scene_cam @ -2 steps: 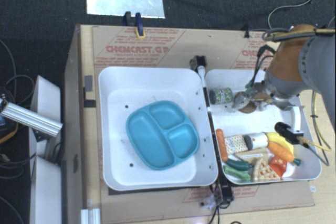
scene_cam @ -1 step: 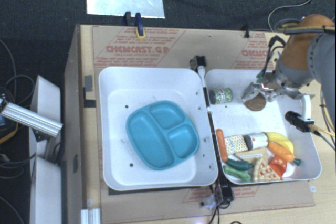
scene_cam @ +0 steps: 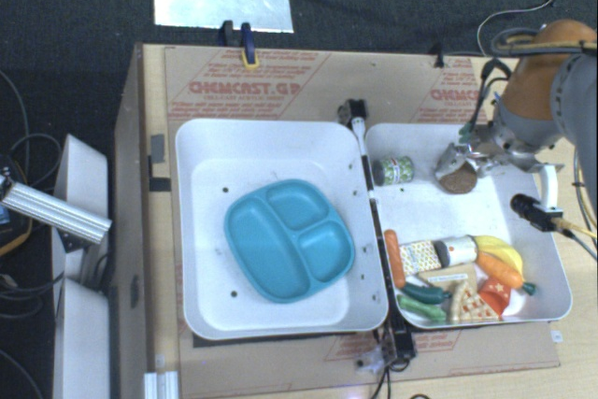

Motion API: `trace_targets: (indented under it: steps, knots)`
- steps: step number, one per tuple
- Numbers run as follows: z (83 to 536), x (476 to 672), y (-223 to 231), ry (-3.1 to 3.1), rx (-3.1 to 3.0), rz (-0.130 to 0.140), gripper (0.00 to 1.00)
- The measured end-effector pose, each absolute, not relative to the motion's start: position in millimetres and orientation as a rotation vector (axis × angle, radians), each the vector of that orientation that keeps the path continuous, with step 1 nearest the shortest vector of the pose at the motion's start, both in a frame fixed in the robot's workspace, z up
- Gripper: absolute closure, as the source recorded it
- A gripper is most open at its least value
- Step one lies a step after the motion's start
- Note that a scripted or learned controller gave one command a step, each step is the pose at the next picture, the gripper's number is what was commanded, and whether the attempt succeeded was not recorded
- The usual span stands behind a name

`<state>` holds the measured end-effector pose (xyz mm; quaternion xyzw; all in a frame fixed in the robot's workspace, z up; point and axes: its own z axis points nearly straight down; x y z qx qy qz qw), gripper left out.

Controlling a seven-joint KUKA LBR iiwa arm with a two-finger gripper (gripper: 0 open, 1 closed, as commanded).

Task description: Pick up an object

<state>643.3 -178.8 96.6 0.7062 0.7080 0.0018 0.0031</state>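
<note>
- Brown, a small round object (scene_cam: 457, 180) sits directly under the pincer (scene_cam: 464, 158), touching its tips, on the right bin (scene_cam: 425, 201) floor.
- Whether the pincer is clamped on it or spread, I cannot tell; nothing looks lifted yet.
- Just left of the pincer lies 1 green can (scene_cam: 394, 170); a food pile (scene_cam: 458, 280) is well below.

A round brown object (scene_cam: 457, 179) lies in the right bin's (scene_cam: 561, 294) upper part, directly under the end effector (scene_cam: 464, 159); whether it is gripped cannot be told. A small green can (scene_cam: 394, 170) lies on its side just left of it, apart.
</note>
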Motion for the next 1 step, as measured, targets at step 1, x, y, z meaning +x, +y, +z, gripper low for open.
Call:
trace_targets:
  steps: [1]
  knots:
    - [179.6, 648.7, -91.7, 2.224, 2.215, 0.006, 1.0]
